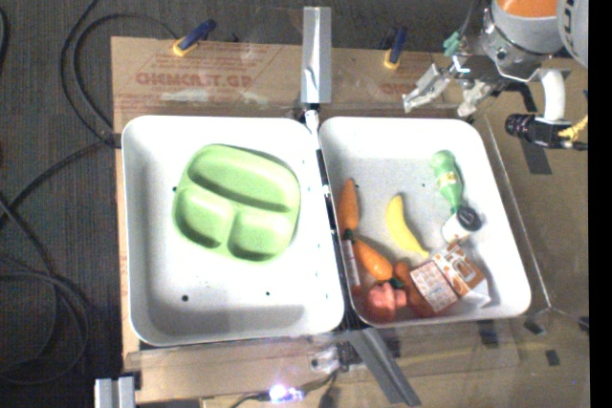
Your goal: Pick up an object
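You have the gripper [448,89] hanging just past the far rim of the right bin [497,169], above that bin's far right corner. Its two pale fingers [422,95] stand parted, with nothing between them, and they point down and toward the left bin [143,158].

Take the banana [403,224] as your landmark. It lies in the middle of the right bin, its long axis running from the far left to the near right, curved gently, with the near tip toward the bin's right wall. Just left of it lies a carrot [349,203], long axis almost straight front to back, thin end toward you. Right of the banana sits a green bottle [447,178], lying slantwise with its dark cap at the near end. Nearer you than the banana are a second carrot [374,261], a red fruit [384,300] and a printed packet [445,278], crowded together. Far left of the banana, in the other bin, a green divided tray [237,202] rests.
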